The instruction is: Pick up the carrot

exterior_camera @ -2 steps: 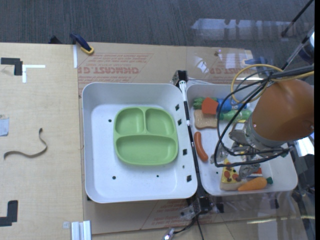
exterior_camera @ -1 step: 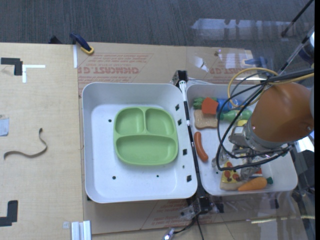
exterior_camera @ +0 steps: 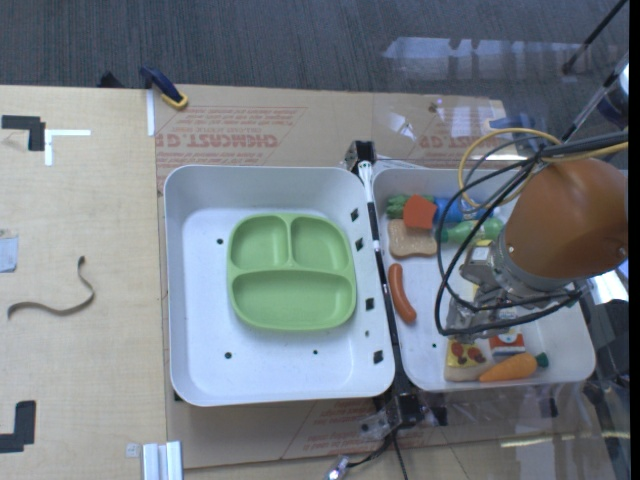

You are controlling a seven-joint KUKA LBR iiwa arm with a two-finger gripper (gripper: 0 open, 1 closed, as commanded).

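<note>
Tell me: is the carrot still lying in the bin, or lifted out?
In the bin. The carrot lies flat near the right bin's front edge, beside a pizza slice, below the arm.

Green divided plate (exterior_camera: 293,273) in left bin (exterior_camera: 190,298); sausage (exterior_camera: 402,293), toast slice (exterior_camera: 412,240), pizza slice (exterior_camera: 462,360) in right bin (exterior_camera: 570,353).

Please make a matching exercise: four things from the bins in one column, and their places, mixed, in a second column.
1. carrot
2. green plate
3. sausage
4. toast slice

a. middle of the left bin
b. near edge of the right bin
c. left side of the right bin
d. far left part of the right bin

Pairs: 1-b, 2-a, 3-c, 4-d
</note>
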